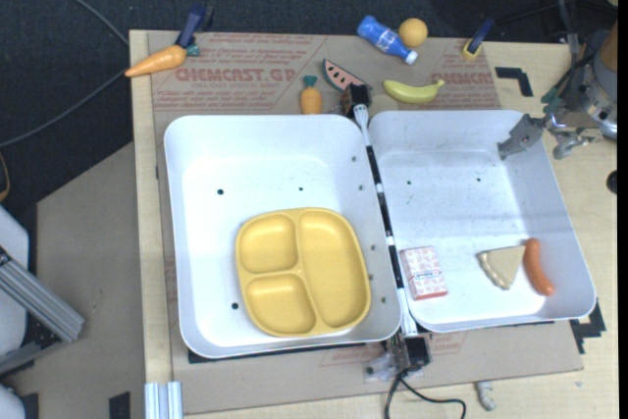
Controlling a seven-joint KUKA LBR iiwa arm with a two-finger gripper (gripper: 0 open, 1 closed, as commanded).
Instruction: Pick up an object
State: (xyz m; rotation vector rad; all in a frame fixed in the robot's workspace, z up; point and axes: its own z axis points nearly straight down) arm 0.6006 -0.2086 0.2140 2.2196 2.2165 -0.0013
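Nothing is grasped yet: the hand [535, 134], its state untellable, is seen at right, above the sausage [538, 267].

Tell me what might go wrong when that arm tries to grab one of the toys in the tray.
The hot dog and the bread slice lie nearly touching in the right bin, so the pincer may nudge or catch both. The hot dog also sits close to the bin's right wall, which could block a finger. The small box lies flat against the left wall, probably hard to grip.
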